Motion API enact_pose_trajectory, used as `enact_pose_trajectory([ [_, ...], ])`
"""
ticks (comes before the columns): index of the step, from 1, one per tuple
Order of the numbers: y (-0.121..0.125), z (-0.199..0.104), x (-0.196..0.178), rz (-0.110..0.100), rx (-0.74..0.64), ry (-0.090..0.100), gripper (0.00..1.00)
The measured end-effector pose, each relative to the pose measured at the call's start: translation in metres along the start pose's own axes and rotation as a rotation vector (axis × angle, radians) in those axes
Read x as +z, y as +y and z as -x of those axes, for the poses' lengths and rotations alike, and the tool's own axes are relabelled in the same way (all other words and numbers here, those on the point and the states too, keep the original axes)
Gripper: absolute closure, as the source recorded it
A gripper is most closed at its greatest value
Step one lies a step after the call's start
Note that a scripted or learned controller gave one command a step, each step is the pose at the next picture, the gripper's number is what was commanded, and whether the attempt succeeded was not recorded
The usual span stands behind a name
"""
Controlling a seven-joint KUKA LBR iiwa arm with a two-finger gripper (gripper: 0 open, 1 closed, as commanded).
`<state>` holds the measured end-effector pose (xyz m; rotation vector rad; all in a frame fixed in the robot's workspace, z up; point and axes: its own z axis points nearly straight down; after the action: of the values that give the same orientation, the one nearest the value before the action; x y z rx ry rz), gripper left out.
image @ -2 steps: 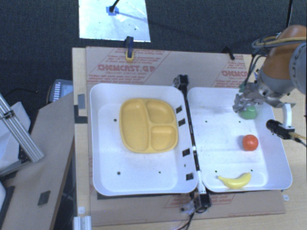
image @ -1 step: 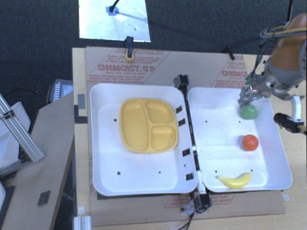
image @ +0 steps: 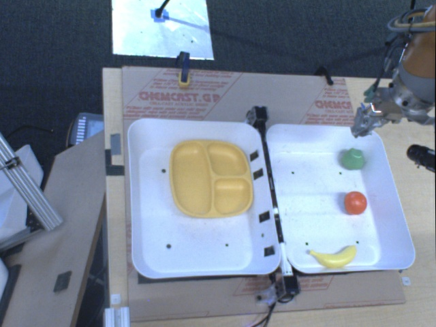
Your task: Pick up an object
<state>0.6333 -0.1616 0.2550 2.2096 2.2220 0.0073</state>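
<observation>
Worktop front edge [image: 204, 293]: lying nearest the camera, a brown board carrying both bins, with a cable bundle [image: 276, 293] hanging at the join between them.
Banana [image: 334, 256]: lying in the right bin close to its near wall, yellow, curved, resting flat.
Red object [image: 355, 202]: sitting in the right bin beyond the banana, round, well apart from it, towards the bin's right side.
Green object [image: 353, 159]: sitting in the right bin beyond the red one, rounded, near the far right corner.
Right bin [image: 300, 182]: lying white and shallow, holding the three task items; its left and middle floor showing bare white.
Left bin [image: 150, 237]: lying beside the right bin, touching it along a black hinged seam [image: 267, 189].
Yellow tray [image: 210, 178]: resting in the left bin, three compartments, sitting towards the far centre.
Gripper [image: 364, 123]: hovering over the right bin's far right corner, just beyond and above the green object, not touching it.
Fingers: pointing down; their opening is too small and blurred to judge; nothing visible between them.
Arm [image: 415, 80]: reaching in from the right, grey, orange band above the wrist.
Far board: carrying a yellow-and-black clamp [image: 184, 70]; a pale sheet [image: 162, 19] lying beyond it.
</observation>
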Motion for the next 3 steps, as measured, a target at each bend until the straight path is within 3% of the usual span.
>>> enact_pose_trajectory([
  [3,-0.04,-0.149,-0.006,-0.008,-0.004,0.004,1.0],
])
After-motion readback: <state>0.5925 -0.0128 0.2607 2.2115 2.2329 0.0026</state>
